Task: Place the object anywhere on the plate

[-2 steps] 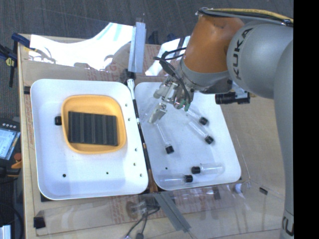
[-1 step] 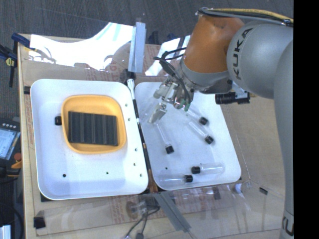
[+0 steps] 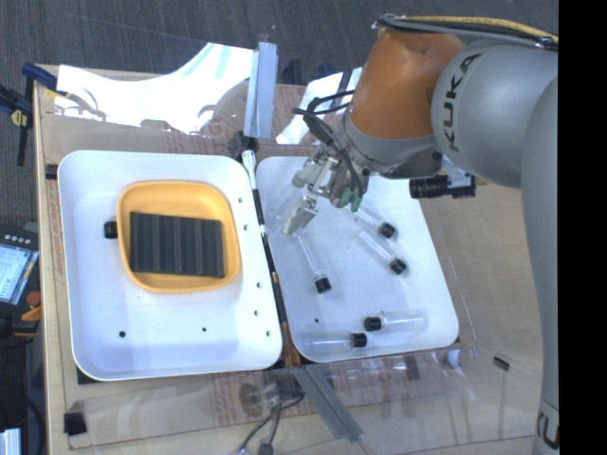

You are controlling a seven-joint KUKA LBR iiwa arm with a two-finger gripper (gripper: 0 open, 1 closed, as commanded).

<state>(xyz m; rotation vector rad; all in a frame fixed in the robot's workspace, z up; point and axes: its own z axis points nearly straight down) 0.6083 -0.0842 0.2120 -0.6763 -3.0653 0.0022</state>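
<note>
Clear tubes with black caps (image 3: pixel 384 323) lie scattered across the right bin (image 3: pixel 432 254), toward the centre-right and lower right of the frame. At centre-left, the yellow plate (image 3: pixel 142 207) sits in the left bin (image 3: pixel 85 301), bearing a dark ribbed block (image 3: pixel 177 243). Above the right bin's upper part hangs the end effector (image 3: pixel 318 197); whether it grips anything cannot be told.

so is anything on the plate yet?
No. The yellow plate holds only its dark ribbed insert; clear tubes lie in the right bin.
</note>
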